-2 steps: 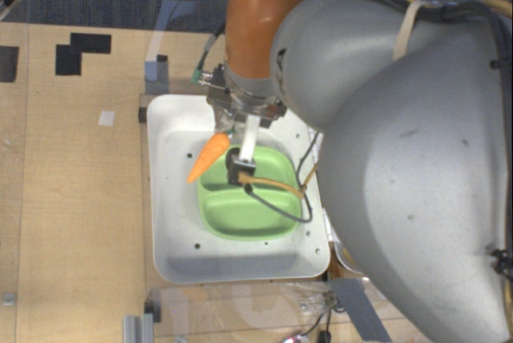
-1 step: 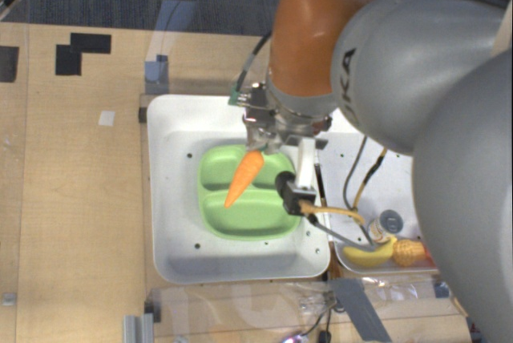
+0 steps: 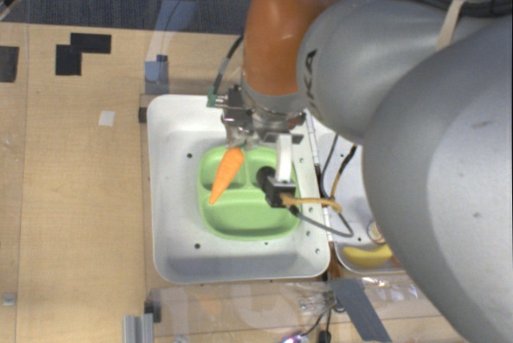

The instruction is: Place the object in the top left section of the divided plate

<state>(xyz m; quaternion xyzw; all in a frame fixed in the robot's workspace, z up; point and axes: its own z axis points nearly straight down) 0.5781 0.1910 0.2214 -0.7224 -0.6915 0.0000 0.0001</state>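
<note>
Under the orange wrist, my pincer (image 3: 240,143) meets the top end of the carrot (image 3: 226,175); whether it pinches it, I cannot tell. Below it the carrot slants down-left over the green plate (image 3: 248,225), in its left part. I judge it light, stiff, smooth, likely a toy; best held across the thick end. One carrot, one plate, two bins, one banana (image 3: 367,256) off right.
</note>
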